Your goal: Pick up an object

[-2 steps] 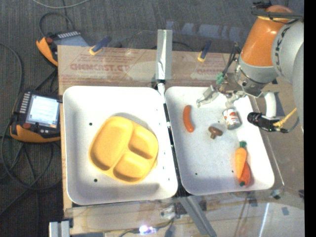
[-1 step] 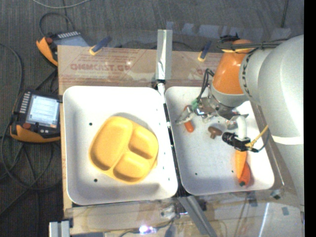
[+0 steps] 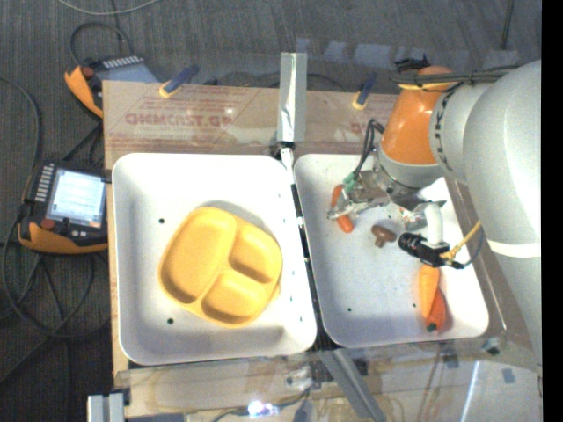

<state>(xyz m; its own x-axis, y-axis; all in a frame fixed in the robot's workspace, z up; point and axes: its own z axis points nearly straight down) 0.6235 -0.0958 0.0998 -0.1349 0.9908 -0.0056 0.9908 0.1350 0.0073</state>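
arm reaches in from frame right, gripper (image 3: 352, 202) low in right bin (image 3: 327, 310) beside small orange piece (image 3: 345, 221) | carrot (image 3: 430, 299) lies lower right | yellow tray (image 3: 222, 264) fills left bin (image 3: 132, 323) | jaw state: cannot tell

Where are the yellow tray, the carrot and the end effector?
Yellow tray (image 3: 222, 265): camera view, on the ridge between its compartments, left bin.
Carrot (image 3: 430, 298): camera view, mid-body, right bin's near right corner.
End effector (image 3: 350, 202): camera view, at its tip, over the right bin.
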